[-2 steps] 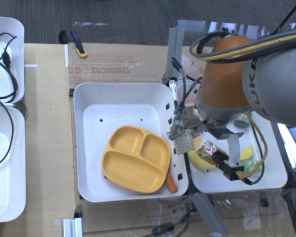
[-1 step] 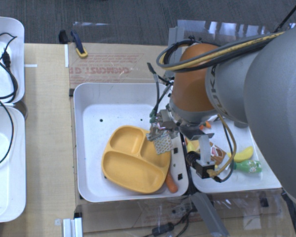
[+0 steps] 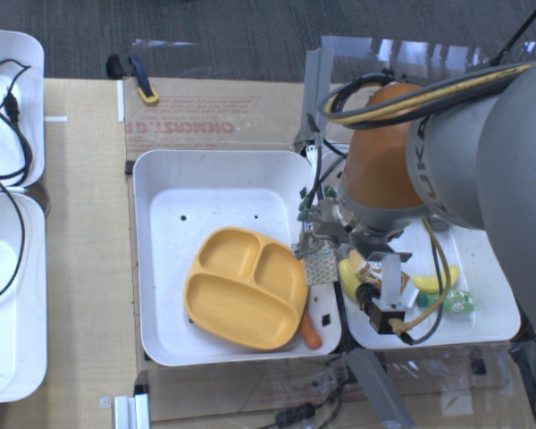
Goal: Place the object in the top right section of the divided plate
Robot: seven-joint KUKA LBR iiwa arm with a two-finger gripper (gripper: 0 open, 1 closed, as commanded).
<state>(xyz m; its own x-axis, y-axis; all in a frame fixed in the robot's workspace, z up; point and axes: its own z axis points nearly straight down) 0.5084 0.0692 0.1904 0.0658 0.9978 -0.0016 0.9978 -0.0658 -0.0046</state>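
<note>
Yellow plate (image 3: pixel 247 287): a divided plate with three sections, lying flat in the left bin (image 3: pixel 161 239), toward its front right part.
Left bin: white and shallow; it holds the plate and a small orange carrot (image 3: pixel 311 333).
Carrot: it lies on the bin floor just beside the plate's lower right edge, near the bin's front right corner, not on the plate.
Right bin (image 3: pixel 482 324): white; a yellow banana (image 3: pixel 350 275) and a green-and-white thing (image 3: pixel 458 303) lie in it, partly hidden under the arm.
Arm (image 3: pixel 447 164): grey with an orange band, it comes in from the right and hangs over the right bin.
Gripper (image 3: pixel 319 256): it is low over the wall between the two bins, close to the plate's right edge.
Pincer state: I cannot tell if it is apart or together.
</note>
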